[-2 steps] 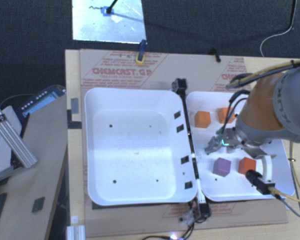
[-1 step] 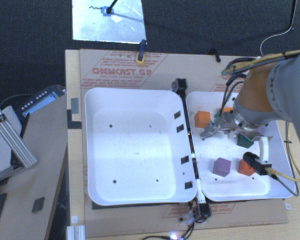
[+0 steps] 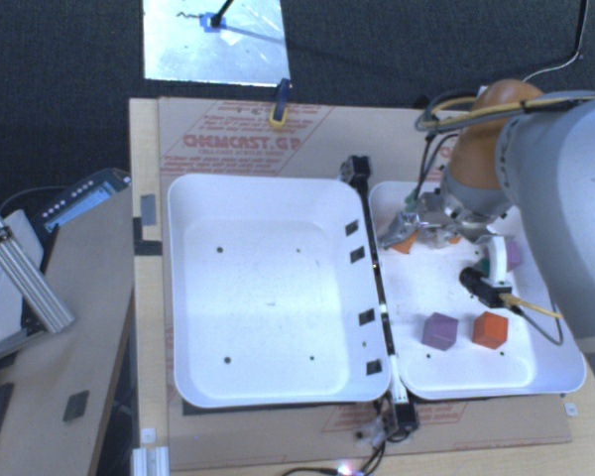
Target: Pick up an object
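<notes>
My gripper [image 3: 395, 232] is low over the far left corner of the right bin [image 3: 476, 375], close to the wall shared with the left bin. A small orange piece [image 3: 403, 247] lies right under its tip, partly hidden by it. I cannot tell whether the gripper touches the piece. A purple cube [image 3: 439, 330] and an orange cube [image 3: 490, 330] sit side by side near the front of the right bin, apart from the gripper. A pale pink object [image 3: 515, 256] peeks out by the arm at the bin's right side.
The left bin [image 3: 268, 296] stands beside the right one, with a black clipped divider [image 3: 372, 286] between them. The grey arm [image 3: 555, 196] covers the right bin's far right part. A yellow clamp [image 3: 279, 117] sits at the board's back edge.
</notes>
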### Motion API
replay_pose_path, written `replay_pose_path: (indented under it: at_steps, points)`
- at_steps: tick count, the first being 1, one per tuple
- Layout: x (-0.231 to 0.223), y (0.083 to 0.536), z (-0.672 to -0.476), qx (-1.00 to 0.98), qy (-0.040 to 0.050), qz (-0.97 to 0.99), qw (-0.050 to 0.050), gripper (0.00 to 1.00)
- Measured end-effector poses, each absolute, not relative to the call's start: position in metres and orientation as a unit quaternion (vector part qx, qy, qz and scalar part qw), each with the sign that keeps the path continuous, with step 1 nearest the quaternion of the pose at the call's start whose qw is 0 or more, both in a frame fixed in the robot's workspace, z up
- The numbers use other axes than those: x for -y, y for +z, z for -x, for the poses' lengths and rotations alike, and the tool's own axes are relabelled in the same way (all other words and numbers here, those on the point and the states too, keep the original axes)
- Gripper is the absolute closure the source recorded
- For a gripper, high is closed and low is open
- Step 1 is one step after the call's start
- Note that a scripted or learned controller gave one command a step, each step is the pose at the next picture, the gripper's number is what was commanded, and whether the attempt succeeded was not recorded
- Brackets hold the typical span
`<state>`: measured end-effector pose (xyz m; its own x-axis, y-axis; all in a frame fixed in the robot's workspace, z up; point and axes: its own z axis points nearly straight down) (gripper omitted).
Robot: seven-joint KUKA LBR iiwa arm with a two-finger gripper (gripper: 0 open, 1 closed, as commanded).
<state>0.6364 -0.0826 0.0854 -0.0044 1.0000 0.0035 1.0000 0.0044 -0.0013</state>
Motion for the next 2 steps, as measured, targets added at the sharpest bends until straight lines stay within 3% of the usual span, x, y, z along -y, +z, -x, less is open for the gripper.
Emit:
replay_pose_path:
  at_steps: [1,2]
  points:
    - [0.084,0.098,-0.635,0.711,-0.0005,0.703,0.0,1.0]
    - [0.083,0.083,-0.583,0.707,0.0014,0.707,0.002,1.0]
